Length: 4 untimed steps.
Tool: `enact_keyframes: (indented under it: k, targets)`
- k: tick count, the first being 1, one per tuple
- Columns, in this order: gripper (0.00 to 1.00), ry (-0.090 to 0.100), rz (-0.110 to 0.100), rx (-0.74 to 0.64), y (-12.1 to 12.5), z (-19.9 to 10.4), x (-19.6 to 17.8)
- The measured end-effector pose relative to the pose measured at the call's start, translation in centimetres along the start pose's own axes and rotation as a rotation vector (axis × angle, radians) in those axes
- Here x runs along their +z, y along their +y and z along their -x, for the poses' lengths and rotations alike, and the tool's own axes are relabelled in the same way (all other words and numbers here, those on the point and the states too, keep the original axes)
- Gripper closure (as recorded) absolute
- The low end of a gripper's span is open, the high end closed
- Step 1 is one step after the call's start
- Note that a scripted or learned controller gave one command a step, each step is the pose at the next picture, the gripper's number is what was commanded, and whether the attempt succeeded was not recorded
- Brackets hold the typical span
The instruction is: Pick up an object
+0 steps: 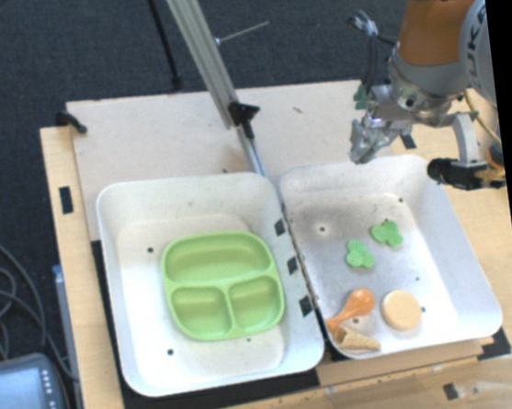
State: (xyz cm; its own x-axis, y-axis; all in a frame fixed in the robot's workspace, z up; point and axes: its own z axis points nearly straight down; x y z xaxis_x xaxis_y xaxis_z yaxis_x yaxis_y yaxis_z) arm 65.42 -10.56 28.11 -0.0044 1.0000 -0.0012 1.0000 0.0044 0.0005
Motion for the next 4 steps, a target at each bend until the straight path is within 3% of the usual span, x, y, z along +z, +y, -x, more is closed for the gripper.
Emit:
enact_keyframes:
  k: [2,3,4]
  targets:
    - [1.0,0.001,-0.001,-0.002,-3.0,-9.0,0.6]
    - [1.0,0.002,-0.002,-0.002,-6.3,-13.5,1.9]
    - [1.0,0.002,-0.002,-0.003,-8.0,-18.1,3.5]
